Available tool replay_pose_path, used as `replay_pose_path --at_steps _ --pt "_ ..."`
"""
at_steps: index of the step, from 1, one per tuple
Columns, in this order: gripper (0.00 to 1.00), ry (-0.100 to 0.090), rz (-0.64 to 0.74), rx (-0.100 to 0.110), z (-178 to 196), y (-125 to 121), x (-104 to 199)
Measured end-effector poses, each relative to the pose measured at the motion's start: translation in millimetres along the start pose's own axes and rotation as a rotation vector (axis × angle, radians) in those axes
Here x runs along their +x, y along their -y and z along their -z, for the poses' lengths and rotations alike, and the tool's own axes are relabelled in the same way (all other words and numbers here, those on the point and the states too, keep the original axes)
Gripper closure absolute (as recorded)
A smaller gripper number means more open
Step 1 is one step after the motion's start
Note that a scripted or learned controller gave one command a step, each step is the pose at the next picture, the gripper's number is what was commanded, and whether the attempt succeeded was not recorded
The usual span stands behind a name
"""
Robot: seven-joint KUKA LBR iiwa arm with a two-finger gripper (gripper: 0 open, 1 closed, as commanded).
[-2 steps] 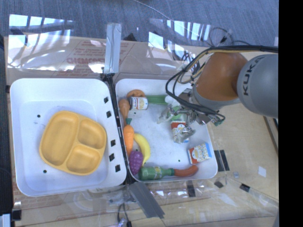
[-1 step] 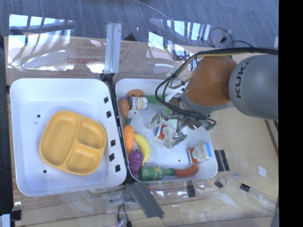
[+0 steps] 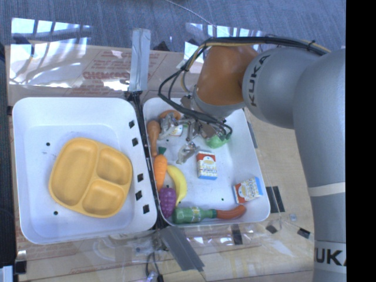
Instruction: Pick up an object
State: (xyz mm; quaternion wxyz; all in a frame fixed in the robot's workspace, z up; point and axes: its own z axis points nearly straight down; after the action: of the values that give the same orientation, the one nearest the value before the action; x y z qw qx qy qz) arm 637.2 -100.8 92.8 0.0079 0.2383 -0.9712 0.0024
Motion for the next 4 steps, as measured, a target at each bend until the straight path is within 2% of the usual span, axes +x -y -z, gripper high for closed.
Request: replay_pose_path --at_steps 1,2,3,4 --pt "0.00 0.017 -0.167 0.000 41 43 69" --pt "0.00 0.020 -0.218 -0.002 0 31 72" --pt "0.00 0.015 -0.372 -0.005 -2 -9 83" --pt "0.00 0.018 -0.441 -0.005 -1 -30 34"
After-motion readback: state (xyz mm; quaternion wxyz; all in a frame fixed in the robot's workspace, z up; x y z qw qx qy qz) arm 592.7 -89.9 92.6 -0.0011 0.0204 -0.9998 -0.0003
